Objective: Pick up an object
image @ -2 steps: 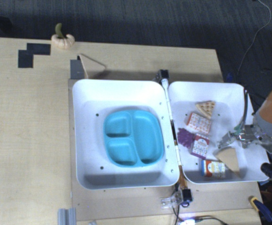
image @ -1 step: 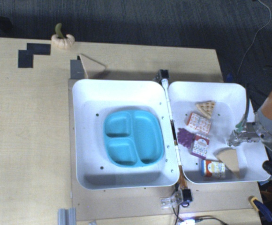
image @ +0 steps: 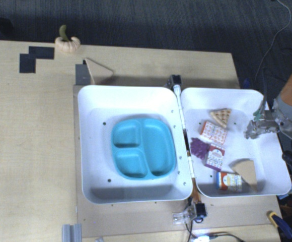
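The right bin (image: pixel 246 99) holds several small items. A waffle-like wedge (image: pixel 221 117) lies near the top, with a red-patterned card packet (image: pixel 213 133) below it. Purple grapes (image: pixel 199 147) sit at the bin's left side beside a second small packet (image: pixel 216 158). A tan wedge (image: pixel 245 170) and a small carton (image: pixel 230 181) lie near the front. My gripper (image: pixel 253 129) hangs over the bin's right part, above bare bin floor, right of the packets and apart from them. Nothing shows between its tips.
The left bin (image: pixel 93 185) holds a blue three-compartment tray (image: pixel 143 147). A small gourd-like toy (image: pixel 66 44) sits at the bench's far edge. Black tape marks (image: pixel 35 58) lie on the bench at the upper left. Cables run along the seam between the bins.
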Motion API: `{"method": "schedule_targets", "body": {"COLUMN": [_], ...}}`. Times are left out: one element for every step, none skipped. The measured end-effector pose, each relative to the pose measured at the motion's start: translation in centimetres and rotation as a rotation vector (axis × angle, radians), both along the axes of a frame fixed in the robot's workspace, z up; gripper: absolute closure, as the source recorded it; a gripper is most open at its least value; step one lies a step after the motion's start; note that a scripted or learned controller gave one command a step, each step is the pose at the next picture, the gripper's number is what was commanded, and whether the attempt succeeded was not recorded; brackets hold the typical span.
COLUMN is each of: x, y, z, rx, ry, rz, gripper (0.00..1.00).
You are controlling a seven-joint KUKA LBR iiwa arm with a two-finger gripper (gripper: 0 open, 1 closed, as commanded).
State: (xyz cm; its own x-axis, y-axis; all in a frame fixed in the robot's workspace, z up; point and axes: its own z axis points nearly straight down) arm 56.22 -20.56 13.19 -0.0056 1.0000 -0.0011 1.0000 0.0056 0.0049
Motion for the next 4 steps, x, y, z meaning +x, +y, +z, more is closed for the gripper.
{"method": "schedule_targets", "body": {"x": [5.8, 5.8, 0.5, -5.6], "y": [0.0, 0.0, 0.0, 3.1], "z": [2.3, 2.2, -3.9, -4.0], "rx": [0.000, 0.000, 0.000, 0.002], "ry": [-0.001, 0.001, 0.001, 0.004], "rz": [0.001, 0.001, 0.000, -0.004], "gripper": [1.00, 0.00, 0.00, 0.00]}}
